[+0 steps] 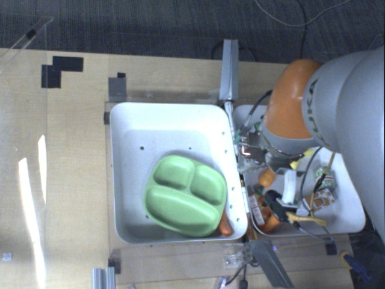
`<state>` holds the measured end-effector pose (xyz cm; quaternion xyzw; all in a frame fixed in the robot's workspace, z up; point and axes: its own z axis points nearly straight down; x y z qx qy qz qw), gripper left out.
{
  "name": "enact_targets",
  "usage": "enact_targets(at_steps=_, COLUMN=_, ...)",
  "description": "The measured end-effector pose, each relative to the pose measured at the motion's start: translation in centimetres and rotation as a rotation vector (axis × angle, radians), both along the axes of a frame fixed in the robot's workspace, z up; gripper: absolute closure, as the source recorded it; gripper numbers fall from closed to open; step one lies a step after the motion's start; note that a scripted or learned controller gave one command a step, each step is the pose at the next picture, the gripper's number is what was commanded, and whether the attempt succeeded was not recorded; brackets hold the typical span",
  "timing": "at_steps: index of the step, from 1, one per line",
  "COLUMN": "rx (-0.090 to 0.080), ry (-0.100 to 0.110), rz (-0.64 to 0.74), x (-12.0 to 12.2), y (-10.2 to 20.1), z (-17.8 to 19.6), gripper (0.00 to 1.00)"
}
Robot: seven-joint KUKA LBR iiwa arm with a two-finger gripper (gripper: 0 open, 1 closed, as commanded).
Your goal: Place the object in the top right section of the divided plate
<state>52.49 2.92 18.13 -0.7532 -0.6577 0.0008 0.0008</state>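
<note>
The green divided plate [186, 194] lies in the left bin [129, 137], an orange object [225, 226] touching its lower right edge, while the arm [325, 110] hangs over the right bin's [352, 212] clutter — just right of the plate — its gripper [274, 179] hidden, so I cannot tell its state.
</note>
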Motion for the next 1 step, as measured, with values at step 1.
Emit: enact_targets(at_steps=1, rx=0.000, ry=-0.001, rz=0.116, x=-3.65, y=-6.11, z=0.01, gripper=1.00)
